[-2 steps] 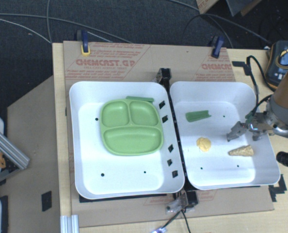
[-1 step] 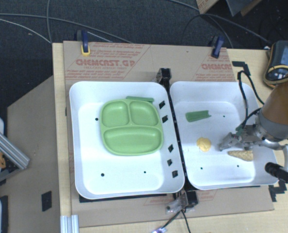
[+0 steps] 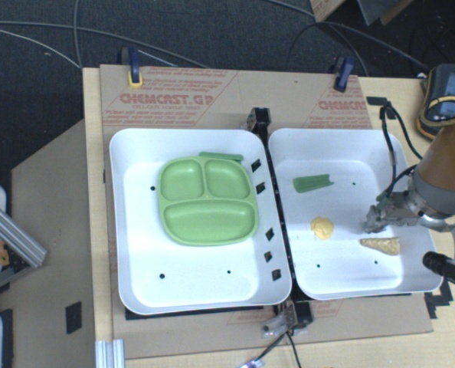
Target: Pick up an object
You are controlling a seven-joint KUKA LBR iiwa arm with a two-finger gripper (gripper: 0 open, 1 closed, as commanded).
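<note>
Even overhead light fell brightly on the two white bins (image 3: 135, 228), nearly washing out their floors. Shadows stayed soft. The dark floor (image 3: 44, 21) looked dim, and the arm (image 3: 446, 167) slightly blurred.

- Arm (image 3: 444, 171) enters from the right edge of the camera view, reaching leftward at a downward slant.
- Broad orange band shows on the upper segment; below it a grey collar forms the wrist.
- Wrist sits low, angled down and to the left.
- Pincer (image 3: 375, 222) projects from the wrist's left end; small, grey, metallic, pointing down-left.
- Pincer tip is blurred and seen from above; the set of its fingers can't be made out.
- Dark cable (image 3: 394, 148) loops from above down along the arm's left side to the wrist.
- Nothing visibly gripped between the fingers.
</note>
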